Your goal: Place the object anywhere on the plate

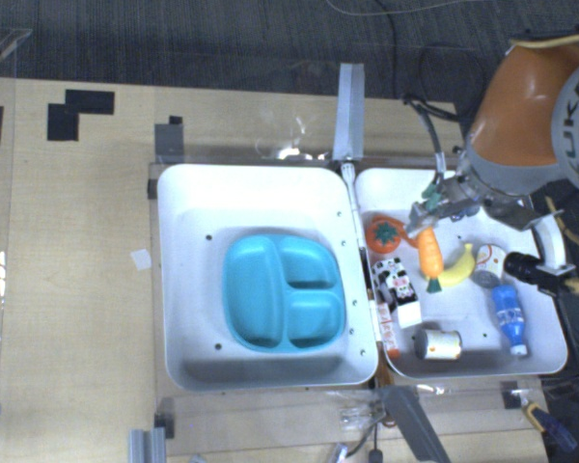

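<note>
A blue divided plate point(282, 292) lies in the left white bin point(188, 258). My gripper point(432, 210) hangs over the right bin point(550, 355), near its back left part. Its tip is right above the top end of an orange carrot point(429, 252), which lies beside a yellow banana point(455, 266). The view does not let me judge whether the gripper touches the carrot. A red tomato-like toy point(386, 231) sits just left of the gripper.
The right bin also holds a cow-patterned box point(392, 279), a blue bottle point(509, 318), a white can point(441, 344), a small white round item point(489, 258) and a red-and-white stick point(386, 332). A metal divider post point(349, 114) stands behind the bins.
</note>
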`<state>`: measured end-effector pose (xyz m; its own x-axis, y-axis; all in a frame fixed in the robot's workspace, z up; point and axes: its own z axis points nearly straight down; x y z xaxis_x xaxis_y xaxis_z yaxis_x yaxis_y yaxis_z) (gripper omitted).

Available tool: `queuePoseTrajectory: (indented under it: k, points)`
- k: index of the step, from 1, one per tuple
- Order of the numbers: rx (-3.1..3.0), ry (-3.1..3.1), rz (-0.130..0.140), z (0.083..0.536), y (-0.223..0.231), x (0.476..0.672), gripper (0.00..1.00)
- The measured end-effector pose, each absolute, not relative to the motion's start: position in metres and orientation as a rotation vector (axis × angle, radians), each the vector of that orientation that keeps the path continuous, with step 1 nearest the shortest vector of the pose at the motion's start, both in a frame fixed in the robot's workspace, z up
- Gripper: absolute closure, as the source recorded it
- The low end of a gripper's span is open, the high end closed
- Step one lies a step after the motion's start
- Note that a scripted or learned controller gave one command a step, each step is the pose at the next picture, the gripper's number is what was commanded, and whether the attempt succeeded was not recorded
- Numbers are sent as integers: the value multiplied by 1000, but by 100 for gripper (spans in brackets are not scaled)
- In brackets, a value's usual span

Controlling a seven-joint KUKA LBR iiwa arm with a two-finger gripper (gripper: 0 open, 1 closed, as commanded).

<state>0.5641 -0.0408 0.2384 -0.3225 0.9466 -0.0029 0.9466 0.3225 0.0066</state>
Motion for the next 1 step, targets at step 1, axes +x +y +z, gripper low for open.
queuePoseTrajectory:
  k: [1]
  points:
    - [1813, 2551, 11, 250, -40, 566, 100]
